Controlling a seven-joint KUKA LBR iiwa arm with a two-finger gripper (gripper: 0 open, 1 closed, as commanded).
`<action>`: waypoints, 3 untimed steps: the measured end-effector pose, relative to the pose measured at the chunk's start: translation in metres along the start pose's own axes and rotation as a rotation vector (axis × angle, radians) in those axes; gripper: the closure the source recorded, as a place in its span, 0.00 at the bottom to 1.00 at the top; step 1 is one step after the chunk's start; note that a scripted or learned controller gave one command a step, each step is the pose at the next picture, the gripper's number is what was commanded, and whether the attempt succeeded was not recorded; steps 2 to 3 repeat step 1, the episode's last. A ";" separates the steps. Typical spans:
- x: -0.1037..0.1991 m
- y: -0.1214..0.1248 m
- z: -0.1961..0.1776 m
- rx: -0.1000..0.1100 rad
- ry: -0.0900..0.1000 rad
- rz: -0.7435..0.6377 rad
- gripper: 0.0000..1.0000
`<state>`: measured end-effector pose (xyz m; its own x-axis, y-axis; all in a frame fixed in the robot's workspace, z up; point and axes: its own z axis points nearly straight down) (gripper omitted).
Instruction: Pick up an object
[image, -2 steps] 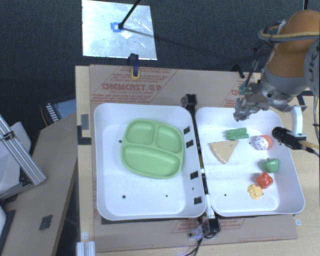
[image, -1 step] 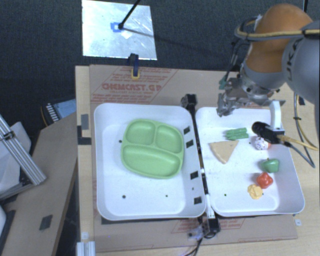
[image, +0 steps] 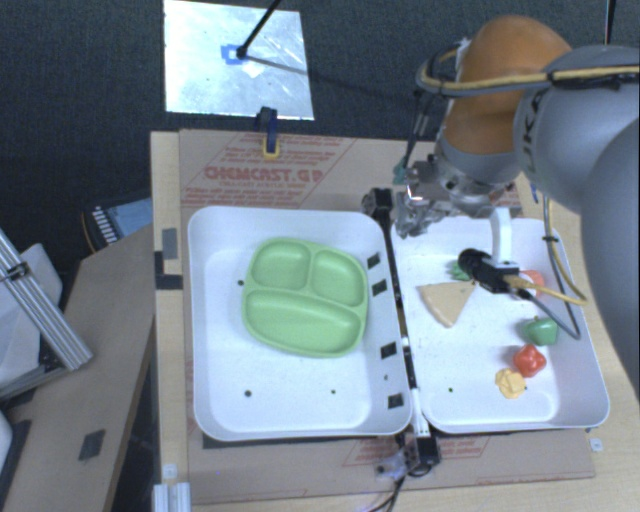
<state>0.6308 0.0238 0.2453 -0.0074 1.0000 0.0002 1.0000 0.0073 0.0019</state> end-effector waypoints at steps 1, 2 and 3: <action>0.057 0.002 0.015 0.001 0.001 -0.001 1.00; 0.057 0.002 0.015 0.001 0.001 -0.001 1.00; 0.057 0.002 0.015 0.001 0.001 -0.001 1.00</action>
